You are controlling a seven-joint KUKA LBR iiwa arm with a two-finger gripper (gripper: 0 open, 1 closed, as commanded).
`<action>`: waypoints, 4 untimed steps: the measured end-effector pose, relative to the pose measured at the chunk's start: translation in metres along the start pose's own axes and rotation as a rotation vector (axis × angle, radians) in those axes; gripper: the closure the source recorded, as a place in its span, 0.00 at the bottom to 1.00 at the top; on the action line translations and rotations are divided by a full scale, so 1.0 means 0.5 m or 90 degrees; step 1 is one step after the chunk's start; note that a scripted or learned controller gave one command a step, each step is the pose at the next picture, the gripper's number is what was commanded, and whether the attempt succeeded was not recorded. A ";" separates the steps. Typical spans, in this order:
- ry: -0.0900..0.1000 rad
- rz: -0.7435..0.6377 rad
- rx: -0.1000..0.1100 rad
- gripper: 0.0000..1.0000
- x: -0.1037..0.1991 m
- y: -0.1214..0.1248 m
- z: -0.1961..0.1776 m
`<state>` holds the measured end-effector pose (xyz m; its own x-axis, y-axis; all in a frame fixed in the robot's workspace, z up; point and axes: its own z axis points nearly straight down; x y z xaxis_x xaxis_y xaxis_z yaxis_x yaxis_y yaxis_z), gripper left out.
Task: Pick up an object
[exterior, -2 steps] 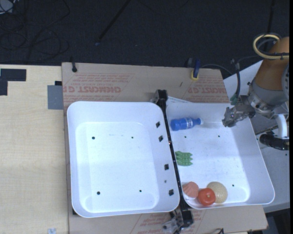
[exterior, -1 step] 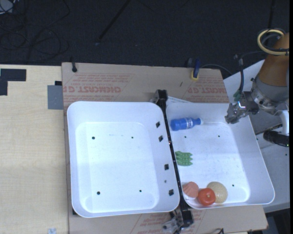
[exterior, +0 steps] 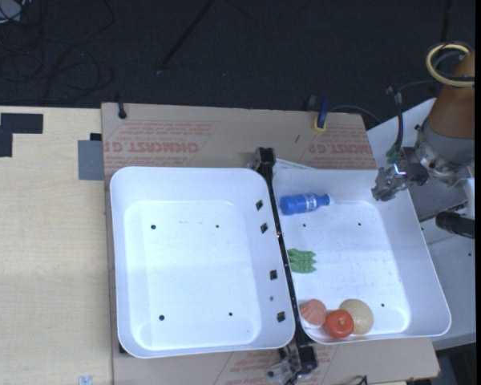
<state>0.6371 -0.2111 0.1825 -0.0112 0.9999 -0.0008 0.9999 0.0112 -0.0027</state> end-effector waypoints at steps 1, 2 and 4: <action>-0.004 0.006 -0.012 1.00 -0.009 0.016 -0.309; 0.003 0.007 0.006 1.00 -0.001 -0.046 -0.055; -0.002 0.007 -0.003 1.00 0.005 -0.055 0.198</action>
<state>0.6091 -0.2090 0.0835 -0.0006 1.0000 -0.0034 1.0000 0.0007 0.0021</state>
